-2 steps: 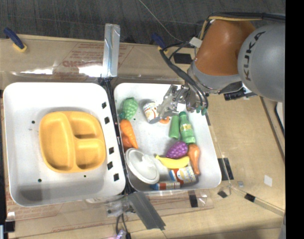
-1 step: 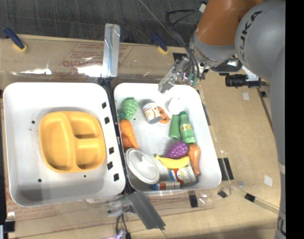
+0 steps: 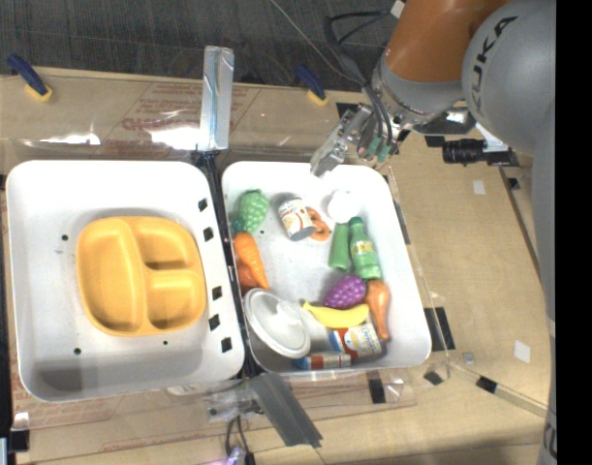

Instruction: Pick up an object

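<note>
The right bin [image 3: 402, 260] holds several toy foods: a green leafy vegetable [image 3: 252, 208], a small can [image 3: 296, 218], a white cup [image 3: 342, 203], a green bottle [image 3: 354, 245], a carrot [image 3: 249, 260], purple grapes [image 3: 344, 290], a banana [image 3: 332, 313] and a white lid [image 3: 276, 324] on a grey pot. My gripper [image 3: 327, 161] hangs over the far rim of this bin, just above and left of the white cup. I see nothing held in it.
The left bin [image 3: 24, 260] holds a yellow divided tray [image 3: 140, 272]. A labelled can [image 3: 361, 339] and an orange drumstick-shaped toy [image 3: 378, 303] lie in the right bin's near right corner. A metal strip [image 3: 216, 100] stands upright behind the seam between the bins.
</note>
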`<state>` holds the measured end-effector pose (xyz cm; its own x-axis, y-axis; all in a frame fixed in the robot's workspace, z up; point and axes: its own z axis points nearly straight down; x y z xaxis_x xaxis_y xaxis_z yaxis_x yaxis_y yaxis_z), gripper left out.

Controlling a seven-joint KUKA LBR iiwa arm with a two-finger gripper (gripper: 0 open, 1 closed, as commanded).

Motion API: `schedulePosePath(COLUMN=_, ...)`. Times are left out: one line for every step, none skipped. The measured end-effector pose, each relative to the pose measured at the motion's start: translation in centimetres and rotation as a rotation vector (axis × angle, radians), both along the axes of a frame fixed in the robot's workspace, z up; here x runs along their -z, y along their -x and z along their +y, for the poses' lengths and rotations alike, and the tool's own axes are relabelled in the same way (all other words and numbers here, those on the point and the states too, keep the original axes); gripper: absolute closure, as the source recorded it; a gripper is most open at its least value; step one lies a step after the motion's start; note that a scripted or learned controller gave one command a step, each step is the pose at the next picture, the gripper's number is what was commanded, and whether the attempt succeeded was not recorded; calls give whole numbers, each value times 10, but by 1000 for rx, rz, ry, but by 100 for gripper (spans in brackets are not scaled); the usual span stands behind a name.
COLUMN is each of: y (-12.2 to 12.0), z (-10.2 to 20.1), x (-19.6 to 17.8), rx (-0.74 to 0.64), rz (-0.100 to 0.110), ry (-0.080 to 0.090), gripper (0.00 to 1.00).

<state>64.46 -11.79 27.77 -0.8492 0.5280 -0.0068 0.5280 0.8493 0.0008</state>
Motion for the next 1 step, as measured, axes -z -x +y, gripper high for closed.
schedulePosePath(y=2, z=-35, x=-23, rx=449, rz=3, ry=-2, gripper=100)
